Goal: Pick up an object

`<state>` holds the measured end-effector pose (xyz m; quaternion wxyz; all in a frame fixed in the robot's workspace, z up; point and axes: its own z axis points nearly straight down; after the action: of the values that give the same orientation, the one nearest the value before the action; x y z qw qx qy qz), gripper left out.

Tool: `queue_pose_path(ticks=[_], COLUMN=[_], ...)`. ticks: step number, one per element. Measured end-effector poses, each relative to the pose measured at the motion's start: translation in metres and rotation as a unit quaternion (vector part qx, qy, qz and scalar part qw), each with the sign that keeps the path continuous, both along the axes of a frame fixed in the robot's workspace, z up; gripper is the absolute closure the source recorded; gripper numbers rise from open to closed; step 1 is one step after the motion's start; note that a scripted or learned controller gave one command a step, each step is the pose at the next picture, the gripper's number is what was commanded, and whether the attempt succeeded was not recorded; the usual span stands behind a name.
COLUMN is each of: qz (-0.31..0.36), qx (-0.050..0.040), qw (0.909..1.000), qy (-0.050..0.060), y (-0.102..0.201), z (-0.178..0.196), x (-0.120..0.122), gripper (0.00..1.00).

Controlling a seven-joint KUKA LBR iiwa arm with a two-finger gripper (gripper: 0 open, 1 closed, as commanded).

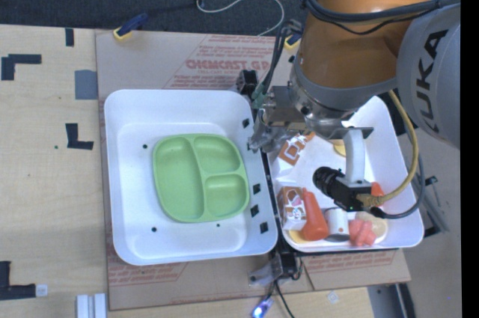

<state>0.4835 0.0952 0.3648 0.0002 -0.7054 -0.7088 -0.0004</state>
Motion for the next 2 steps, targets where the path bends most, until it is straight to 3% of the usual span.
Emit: queue_pose_path(ticks=[1,2], qz=[-0.004,0.0], qx=[-0.0011,-0.0003], qw=[1.0,1.0], qy=[0.002,0.0], y=[-0.036,-0.008], z=[-0.011,0.011], x=[0.0,0.0], gripper=[1.0,1.0])
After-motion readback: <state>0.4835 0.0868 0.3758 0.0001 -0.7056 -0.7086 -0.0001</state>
